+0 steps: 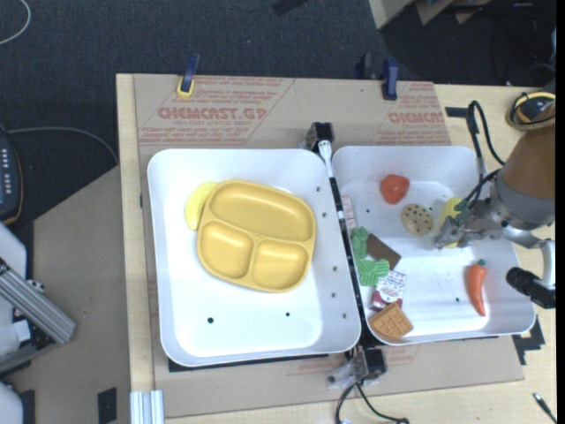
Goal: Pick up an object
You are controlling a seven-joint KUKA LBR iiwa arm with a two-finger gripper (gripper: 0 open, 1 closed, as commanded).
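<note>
Left white bin (177,237): a yellow plastic divided tray (254,234) is seen lying flat, with a yellow rounded piece (196,205) peeking from under its left edge. No risk is expected here; it lies well apart from the arm.

Right white bin (424,325), left wall: a crowded cluster is noted, made up of a green leafy toy (362,254), a brown flat square piece (381,250), a small printed packet (391,287) and a tan waffle-shaped toy (391,321). Further right lie a red rounded toy (394,186), a speckled round cookie (417,218) and an orange toy carrot (477,287).

The gripper (452,230) is lowered just right of the cookie, over a small yellow object (454,208). Whether its fingers are apart or together cannot be told; nothing is seen held between them.

Likely failures: the yellow object could be pushed aside rather than caught, or the cookie nudged, since both sit close together by the fingers. A closure on bare bin floor is also possible.
</note>
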